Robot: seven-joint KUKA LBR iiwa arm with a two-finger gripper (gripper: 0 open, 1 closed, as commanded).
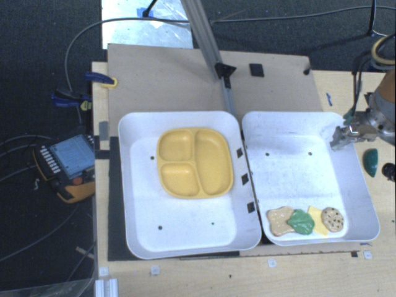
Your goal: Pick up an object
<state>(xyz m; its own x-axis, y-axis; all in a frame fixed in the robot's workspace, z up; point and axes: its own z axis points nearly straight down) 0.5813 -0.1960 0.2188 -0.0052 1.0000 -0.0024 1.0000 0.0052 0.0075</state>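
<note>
In the right bin [291,159], several small objects lie along the near edge: a tan bread-shaped piece [279,220], a green leaf-like piece [301,221], a yellow wedge [317,218] and a chocolate-chip cookie [333,219]. A yellow divided plate [194,163] sits in the left bin [142,209]. My gripper [342,138] hovers at the right bin's far right rim, well away from the objects. Nothing shows between its tips.
A grey pole [201,26] slants down to the bins' shared far edge. A handheld device [67,159], cables and clamps [99,79] lie left of the bench. A green object [370,161] sits right of the right bin.
</note>
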